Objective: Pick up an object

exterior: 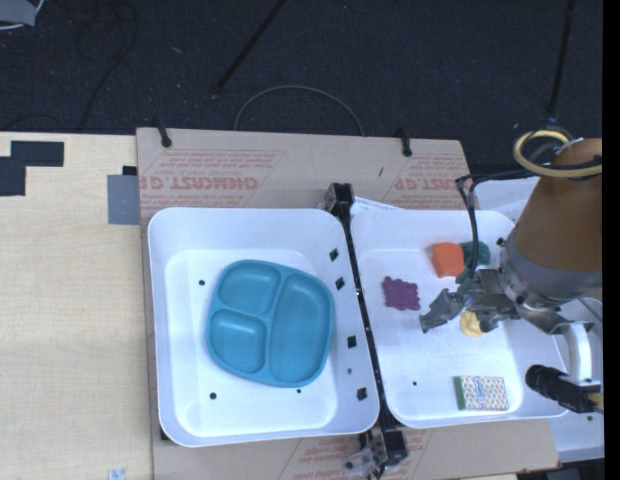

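In the right bin (420, 408) lie a purple lumpy object (399, 293), an orange block (447, 259) and a small patterned pad with a green edge (481, 392). A yellow object (473, 322) shows partly beneath the gripper (458, 308). The gripper hangs low over the bin's middle right, just right of the purple object and below the orange block. A bit of teal (479, 255) peeks out beside the orange block, half hidden by the arm.
The left bin (180, 268) holds a blue divided plate (270, 321). A black divider (356, 308) runs between the two bins. The grey and orange arm (560, 228) covers the right bin's right side.
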`<state>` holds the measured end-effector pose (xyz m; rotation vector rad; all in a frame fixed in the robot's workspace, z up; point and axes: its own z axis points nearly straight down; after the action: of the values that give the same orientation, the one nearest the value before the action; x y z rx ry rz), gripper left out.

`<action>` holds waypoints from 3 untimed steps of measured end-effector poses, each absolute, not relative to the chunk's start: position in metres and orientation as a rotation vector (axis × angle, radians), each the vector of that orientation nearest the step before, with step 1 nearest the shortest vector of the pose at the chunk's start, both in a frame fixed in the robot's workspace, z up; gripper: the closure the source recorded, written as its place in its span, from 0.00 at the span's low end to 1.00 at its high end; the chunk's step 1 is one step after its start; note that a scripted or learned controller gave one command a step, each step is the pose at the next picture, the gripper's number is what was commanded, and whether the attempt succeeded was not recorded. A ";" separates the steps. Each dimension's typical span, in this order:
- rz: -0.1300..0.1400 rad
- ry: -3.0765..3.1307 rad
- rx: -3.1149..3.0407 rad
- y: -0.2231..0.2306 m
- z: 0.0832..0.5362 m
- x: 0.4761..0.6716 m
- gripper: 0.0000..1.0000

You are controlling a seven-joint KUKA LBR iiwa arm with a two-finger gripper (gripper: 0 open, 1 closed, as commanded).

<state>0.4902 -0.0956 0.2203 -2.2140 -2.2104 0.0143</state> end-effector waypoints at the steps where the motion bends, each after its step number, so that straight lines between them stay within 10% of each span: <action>1: 0.004 -2.218 -2.218 -0.096 0.225 0.492 0.00; 3: 0.007 -2.216 -2.216 -0.090 0.136 0.497 0.00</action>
<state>0.4968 -0.0896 0.1356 -2.2164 -2.2157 0.0071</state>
